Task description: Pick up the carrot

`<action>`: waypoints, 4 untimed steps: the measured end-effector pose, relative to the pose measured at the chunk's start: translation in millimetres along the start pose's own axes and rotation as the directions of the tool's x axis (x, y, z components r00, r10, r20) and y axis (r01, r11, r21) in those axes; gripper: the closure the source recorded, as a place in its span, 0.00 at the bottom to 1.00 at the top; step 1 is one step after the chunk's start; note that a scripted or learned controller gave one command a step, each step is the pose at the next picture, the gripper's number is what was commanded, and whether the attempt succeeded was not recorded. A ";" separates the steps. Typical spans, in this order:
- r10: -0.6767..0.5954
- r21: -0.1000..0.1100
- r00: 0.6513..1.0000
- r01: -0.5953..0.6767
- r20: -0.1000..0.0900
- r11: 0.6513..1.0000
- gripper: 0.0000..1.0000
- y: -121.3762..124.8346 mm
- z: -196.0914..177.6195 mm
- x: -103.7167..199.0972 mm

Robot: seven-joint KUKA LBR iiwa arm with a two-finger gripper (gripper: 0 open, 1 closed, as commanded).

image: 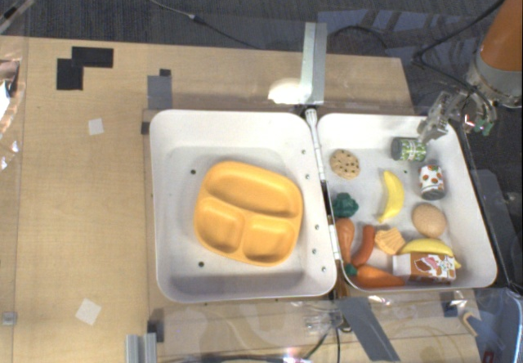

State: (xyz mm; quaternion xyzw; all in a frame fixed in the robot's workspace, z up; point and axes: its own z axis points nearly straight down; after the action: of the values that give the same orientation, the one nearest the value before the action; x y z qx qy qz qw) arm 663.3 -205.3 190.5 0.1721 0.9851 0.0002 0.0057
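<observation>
The carrot (346,239) is a short orange taper lying near the divider at the left side of the right bin (474,214), with a dark green leafy piece (344,205) touching its far end. My gripper (435,126) hangs over the back right corner of that bin, just above a small green can (408,149). It is far from the carrot, up and to the right of it. Its fingers stand open with nothing between them.
Around the carrot lie a reddish sausage (364,244), a cracker (390,239), another orange tapered piece (378,276) and a carton (425,267). Farther back are a cookie (345,163), a banana (393,195), an egg-like lump (429,220) and a red-and-white can (431,181). The left bin (176,190) holds a yellow divided tray (248,212).
</observation>
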 end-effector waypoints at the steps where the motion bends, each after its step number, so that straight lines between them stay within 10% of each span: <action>1: 0.397 0.001 0.918 -0.397 -0.001 0.918 1.00 -1.9 21.3 7.7; 2: 0.175 -0.001 0.984 -0.175 0.011 0.985 1.00 0.5 -103.8 -0.9; 3: 0.154 0.002 0.988 -0.154 -0.009 0.988 1.00 27.8 6.8 14.2; 4: 0.097 0.001 0.995 -0.097 0.004 0.995 1.00 -3.3 -44.5 5.5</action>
State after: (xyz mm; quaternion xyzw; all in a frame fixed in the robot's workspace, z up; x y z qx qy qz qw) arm 656.5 -206.5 235.0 0.2197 0.9755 -0.0005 0.0073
